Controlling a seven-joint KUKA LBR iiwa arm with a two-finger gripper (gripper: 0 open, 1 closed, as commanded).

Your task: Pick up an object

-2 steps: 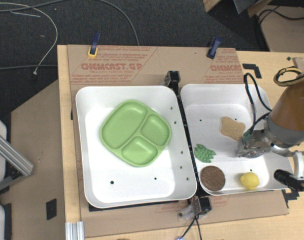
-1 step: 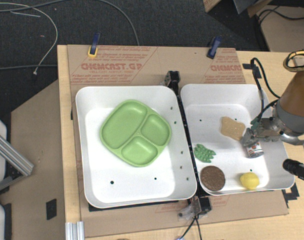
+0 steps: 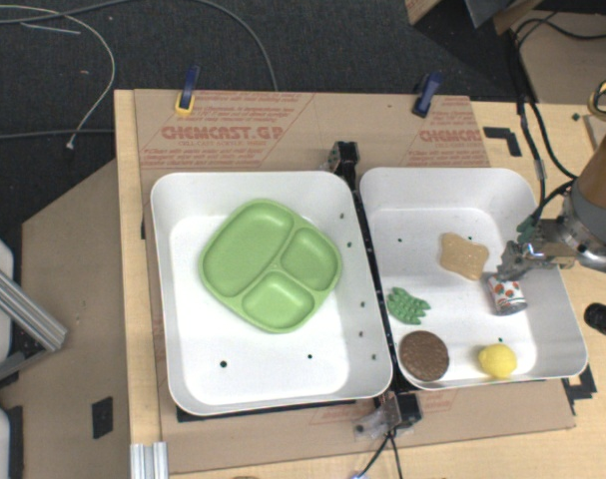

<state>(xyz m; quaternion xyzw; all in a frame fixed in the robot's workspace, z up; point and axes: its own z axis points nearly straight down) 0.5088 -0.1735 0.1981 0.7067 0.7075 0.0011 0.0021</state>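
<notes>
At the right of the frame the gripper [image 3: 510,263] hangs just above a small red-and-white can [image 3: 506,294] lying in the right bin [image 3: 422,183]; whether its jaws are spread I cannot tell. The can looks light, rigid, slick: grip across its round body.

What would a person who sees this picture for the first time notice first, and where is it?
The big green divided plate stands out first, lying alone in the left bin. Next comes the right bin, with a tan piece, a green leafy item, a brown disc and a yellow ball. The gripper hovers at its right side over a small can.
</notes>
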